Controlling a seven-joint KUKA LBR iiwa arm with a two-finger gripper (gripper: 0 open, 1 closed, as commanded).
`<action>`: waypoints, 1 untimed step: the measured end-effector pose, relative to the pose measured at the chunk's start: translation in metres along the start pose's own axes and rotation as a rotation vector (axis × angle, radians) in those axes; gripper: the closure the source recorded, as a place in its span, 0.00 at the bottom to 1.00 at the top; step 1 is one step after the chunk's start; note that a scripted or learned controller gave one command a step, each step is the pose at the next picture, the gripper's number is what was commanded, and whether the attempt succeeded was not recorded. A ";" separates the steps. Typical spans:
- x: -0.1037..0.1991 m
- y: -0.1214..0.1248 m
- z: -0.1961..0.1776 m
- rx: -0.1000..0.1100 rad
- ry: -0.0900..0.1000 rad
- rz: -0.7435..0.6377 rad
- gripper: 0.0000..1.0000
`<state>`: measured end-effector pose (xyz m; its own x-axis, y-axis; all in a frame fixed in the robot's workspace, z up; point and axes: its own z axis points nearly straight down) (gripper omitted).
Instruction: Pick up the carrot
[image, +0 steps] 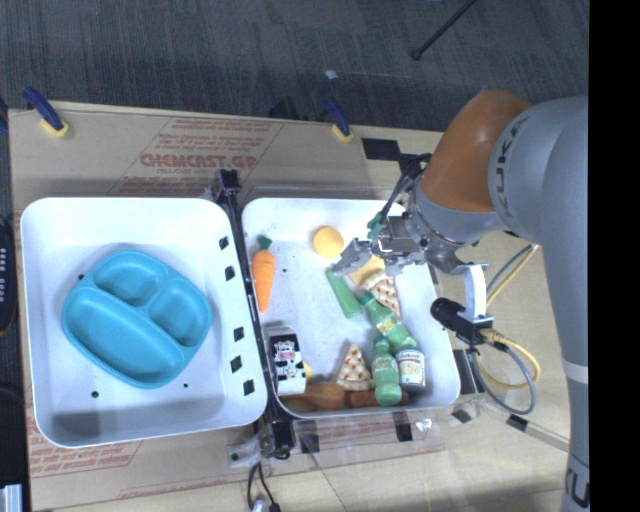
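Lay the carrot (263, 277) in the right bin (300, 215), tight against its left wall, green top pointing toward the far rim, orange tip toward the near side. Hung the gripper (368, 247) over the far middle of that same bin, well apart from the carrot, beside a yellow lemon (327, 241) and above a green packet (345, 292) and a pizza slice (383, 292). Could not tell the gripper's state. Stood two green bottles (396, 362) near the right wall, another pizza slice (352, 368) beside them, a small milk carton (287, 362) at the near left. Rested a blue divided tray (137, 317) in the left bin (60, 215) on the tabletop (180, 150).
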<state>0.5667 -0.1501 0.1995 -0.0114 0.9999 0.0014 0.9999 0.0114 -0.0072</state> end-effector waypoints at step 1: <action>-0.002 0.087 0.113 0.005 0.002 -0.080 0.00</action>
<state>0.6526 -0.1510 0.0858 -0.0912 0.9958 0.0046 0.9958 0.0913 -0.0121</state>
